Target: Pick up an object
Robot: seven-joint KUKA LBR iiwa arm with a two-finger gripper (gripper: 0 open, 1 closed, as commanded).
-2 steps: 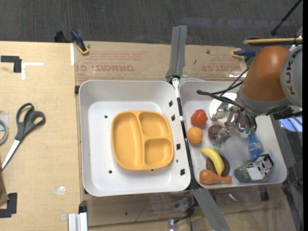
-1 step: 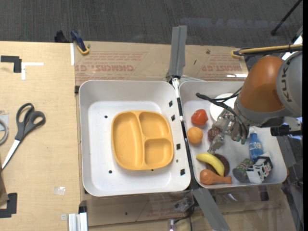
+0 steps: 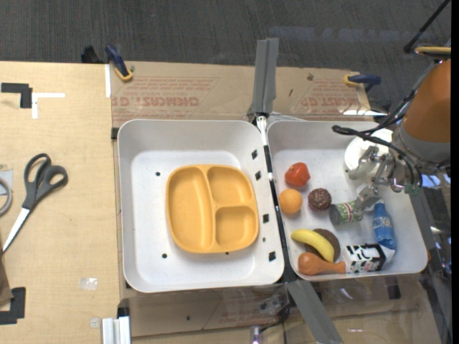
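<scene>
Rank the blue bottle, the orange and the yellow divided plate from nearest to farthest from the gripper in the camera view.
1. Blue bottle, just below the gripper in the right bin.
2. Orange, by that bin's left wall.
3. Yellow divided plate, in the left bin.

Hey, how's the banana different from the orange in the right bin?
The banana is yellow, long and curved; the orange is orange and round. The banana lies nearer the bin's front edge, touching the brown item behind it; the orange sits farther back, just below the red fruit. Both lie in the right bin, near its left wall.
</scene>
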